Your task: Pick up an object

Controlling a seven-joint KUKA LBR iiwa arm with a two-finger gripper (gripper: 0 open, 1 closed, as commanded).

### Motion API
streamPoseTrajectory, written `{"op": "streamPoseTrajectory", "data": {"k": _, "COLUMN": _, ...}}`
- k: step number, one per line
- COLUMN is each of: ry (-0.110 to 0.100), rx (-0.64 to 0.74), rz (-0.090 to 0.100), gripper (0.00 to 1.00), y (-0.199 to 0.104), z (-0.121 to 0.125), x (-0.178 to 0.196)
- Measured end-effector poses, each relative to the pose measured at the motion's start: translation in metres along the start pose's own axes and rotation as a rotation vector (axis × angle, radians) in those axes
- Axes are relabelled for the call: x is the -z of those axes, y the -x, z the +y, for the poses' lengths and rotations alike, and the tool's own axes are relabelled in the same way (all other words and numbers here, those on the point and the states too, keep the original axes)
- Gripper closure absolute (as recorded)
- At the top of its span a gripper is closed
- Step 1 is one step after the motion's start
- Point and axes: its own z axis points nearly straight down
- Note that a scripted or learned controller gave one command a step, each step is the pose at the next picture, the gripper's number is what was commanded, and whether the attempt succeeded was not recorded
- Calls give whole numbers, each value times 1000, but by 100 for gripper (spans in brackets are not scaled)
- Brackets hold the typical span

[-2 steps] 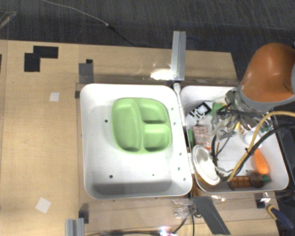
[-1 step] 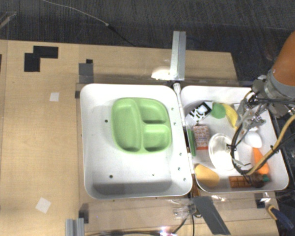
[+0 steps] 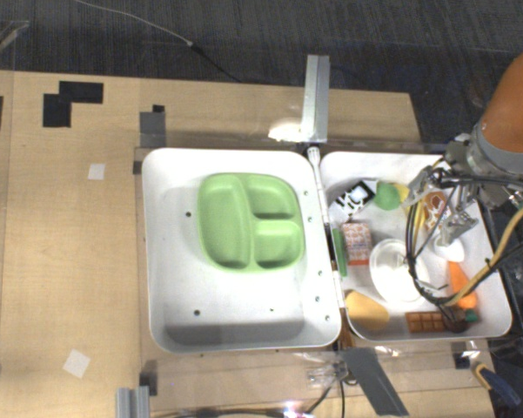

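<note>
small mixed objects [image 3: 358,242] cluttered together, right bin [image 3: 505,320]

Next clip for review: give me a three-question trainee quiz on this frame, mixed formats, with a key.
1. True or false: the green divided tray lies in the right bin.
2. Multiple choice: over which bin is the gripper? A) left bin B) right bin C) neither, it is over the bare bench
3. Fill in: the clear round cup lies in the ____ bin, close to the yellow-orange object at its front-left corner.

Key: 1 false, the tray is in the left bin; 2 B; 3 right.
</note>
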Motion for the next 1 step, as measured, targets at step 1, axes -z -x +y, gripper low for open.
{"op": "streamPoseTrajectory", "data": {"k": 1, "ry": -4, "rx": -33, "rz": -4, "gripper": 0, "y": -52, "z": 21, "x": -93}}
